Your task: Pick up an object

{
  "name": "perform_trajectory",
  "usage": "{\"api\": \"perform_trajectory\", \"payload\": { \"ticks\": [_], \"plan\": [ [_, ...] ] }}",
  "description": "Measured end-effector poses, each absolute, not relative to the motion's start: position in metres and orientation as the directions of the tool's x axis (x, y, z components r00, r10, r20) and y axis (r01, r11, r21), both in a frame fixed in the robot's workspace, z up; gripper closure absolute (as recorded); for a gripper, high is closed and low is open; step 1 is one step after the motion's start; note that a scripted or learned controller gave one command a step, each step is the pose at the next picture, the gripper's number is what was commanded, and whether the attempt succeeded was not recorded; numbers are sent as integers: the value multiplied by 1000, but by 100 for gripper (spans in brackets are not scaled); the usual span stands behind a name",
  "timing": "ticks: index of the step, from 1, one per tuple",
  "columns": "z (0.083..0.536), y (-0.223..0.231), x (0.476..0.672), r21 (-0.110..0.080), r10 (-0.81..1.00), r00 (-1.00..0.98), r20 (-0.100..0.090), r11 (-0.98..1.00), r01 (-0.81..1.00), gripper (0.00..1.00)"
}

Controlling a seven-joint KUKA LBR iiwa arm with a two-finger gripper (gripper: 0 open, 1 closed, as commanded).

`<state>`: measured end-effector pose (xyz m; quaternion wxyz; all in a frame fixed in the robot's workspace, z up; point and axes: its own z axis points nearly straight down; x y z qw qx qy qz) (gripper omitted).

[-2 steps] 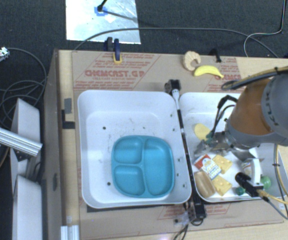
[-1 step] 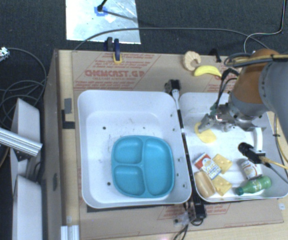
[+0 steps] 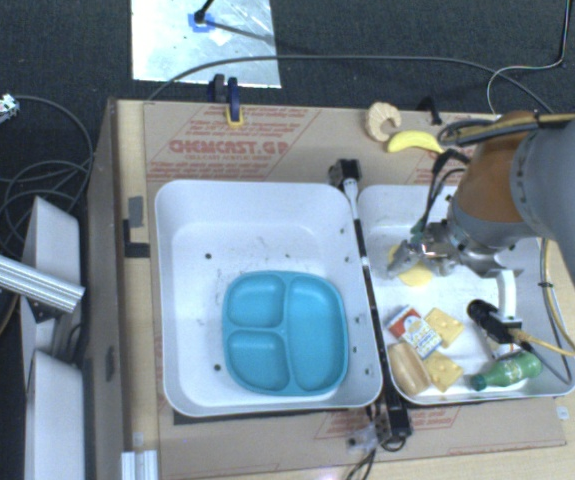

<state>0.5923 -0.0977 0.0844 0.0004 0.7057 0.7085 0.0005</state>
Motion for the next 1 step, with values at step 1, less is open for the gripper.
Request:
{"api": "perform_trajectory", "payload": {
  "ticks": [1],
  "plan": [
    [84, -88, 581, 0, 1000, -4, 0, 4, 1000, 0]
  ]
}}
